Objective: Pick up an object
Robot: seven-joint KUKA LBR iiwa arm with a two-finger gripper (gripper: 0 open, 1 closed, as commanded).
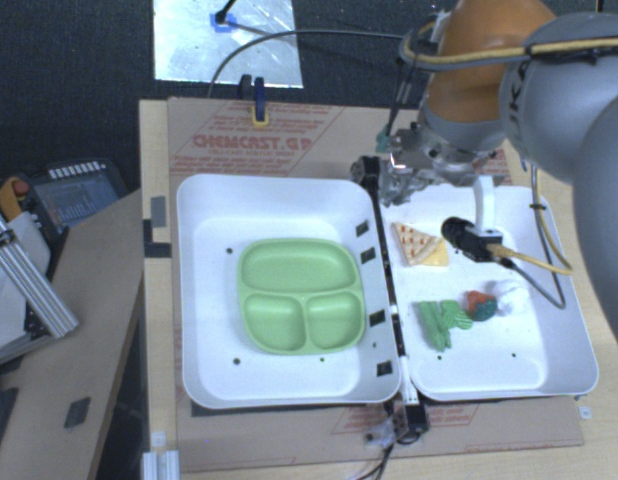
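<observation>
Yellow-orange pizza-slice toy [420,243] lying flat in the upper left part of the right bin [564,353], close to the seam between the two bins. Below it and well apart, a green toy [441,320], knobbly, resting on the bin floor. Just beside that, to the right, a red piece [478,299] with a teal bit touching its lower edge and a small white piece [506,292] next to it; too small to name any more exactly.

Up above the pizza slice, the tool [394,180], hovering over the right bin's top-left corner by the rim. Nothing seen gripped in it, and how far open it stands: cannot tell, too blurred and crowded with metal. Behind it the orange band [487,43] and the grey arm [574,93], sweeping in from the right, with a yellow cable [534,263] looping down over the bin and a black cylinder [467,236] hanging just right of the pizza slice.

Over in the left bin [204,268], a pale green divided plate [297,296], three compartments, sitting flat in the middle.

Under both bins, a brown cardboard sheet [289,133] with red print, pinned at the top by a blue and yellow clamp [257,101]. Off the desk [109,298] at far left, a grey handheld pendant [74,193].
</observation>
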